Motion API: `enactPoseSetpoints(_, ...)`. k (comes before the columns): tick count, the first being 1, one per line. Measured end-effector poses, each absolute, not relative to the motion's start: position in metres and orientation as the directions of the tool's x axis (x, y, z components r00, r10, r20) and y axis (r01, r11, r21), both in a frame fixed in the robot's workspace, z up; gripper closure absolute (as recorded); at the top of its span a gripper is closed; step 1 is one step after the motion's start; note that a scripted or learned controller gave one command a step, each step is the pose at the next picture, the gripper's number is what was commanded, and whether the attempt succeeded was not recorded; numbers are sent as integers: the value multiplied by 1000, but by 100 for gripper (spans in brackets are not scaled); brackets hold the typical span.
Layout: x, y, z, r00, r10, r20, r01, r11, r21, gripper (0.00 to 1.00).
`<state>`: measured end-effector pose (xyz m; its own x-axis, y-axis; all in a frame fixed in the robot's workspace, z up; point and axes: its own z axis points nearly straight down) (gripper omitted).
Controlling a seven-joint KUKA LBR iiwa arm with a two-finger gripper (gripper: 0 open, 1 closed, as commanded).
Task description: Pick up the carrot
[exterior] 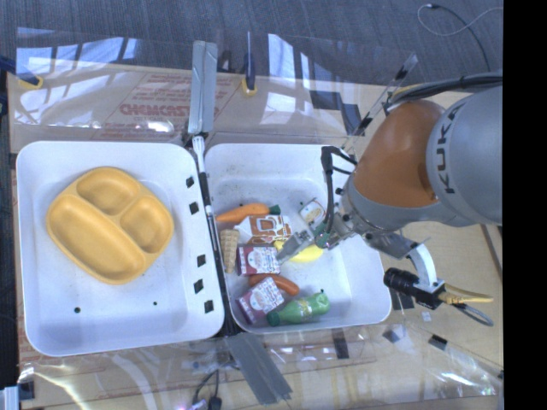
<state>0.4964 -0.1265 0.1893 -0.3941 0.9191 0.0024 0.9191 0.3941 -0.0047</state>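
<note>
The carrot lies in the right bin, near its left wall, orange with a green tip pointing right. The gripper hangs low over the middle of that bin, to the right of the carrot and a little nearer the camera, apart from it. Whether its tips are apart or together cannot be told (they blur into a yellow item and the packets beneath). A green bottle lies at the bin's near edge. The left bin holds a yellow divided plate
</note>
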Motion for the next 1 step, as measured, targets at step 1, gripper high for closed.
enactPoseSetpoints(1,534,-151,95,-296,955,0,955,296,2,0)
